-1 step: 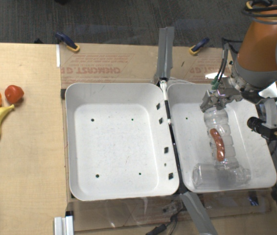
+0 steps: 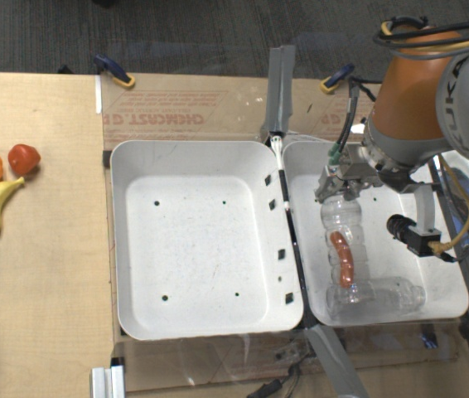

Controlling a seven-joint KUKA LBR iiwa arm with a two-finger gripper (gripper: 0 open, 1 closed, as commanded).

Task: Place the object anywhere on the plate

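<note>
Here the pincer (image 2: pixel 340 187), its opening state indiscernible, hovered in the right bin (image 2: pixel 450 301), where the sausage (image 2: pixel 345 259) lay just below it, long axis running toward the bin's near wall.

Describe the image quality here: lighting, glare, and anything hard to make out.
Camera view: even, soft lighting, faint shadows; the white bins look bright but not blown out; the clear plastic pieces near the red sausage-like object are hard to outline; the gripper is slightly blurred.
</note>
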